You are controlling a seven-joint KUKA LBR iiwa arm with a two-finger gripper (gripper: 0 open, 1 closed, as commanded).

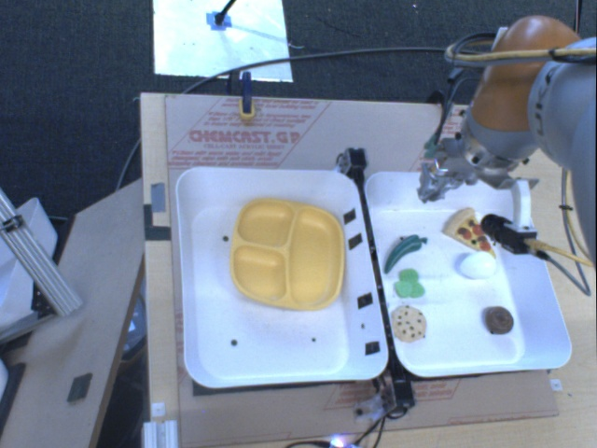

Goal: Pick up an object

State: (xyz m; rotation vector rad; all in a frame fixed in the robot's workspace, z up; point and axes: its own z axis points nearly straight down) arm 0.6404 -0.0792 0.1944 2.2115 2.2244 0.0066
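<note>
The right bin (438, 348) holds several small toy foods: a pizza slice (467, 231), a white egg-like piece (478, 265), a dark green pepper (404, 248), a light green round piece (408, 285), a cookie (409, 323) and a brown disc (499, 320). My gripper (433, 187) hangs over the far end of the right bin, left of the pizza slice and above the pepper. Nothing shows between its tips.
A yellow divided plate (287, 253) lies in the left bin (210, 343). A black clip strip (366, 250) runs between the bins. Cables (550, 248) trail over the right bin's right side. A white sheet (219, 26) lies on the floor behind.
</note>
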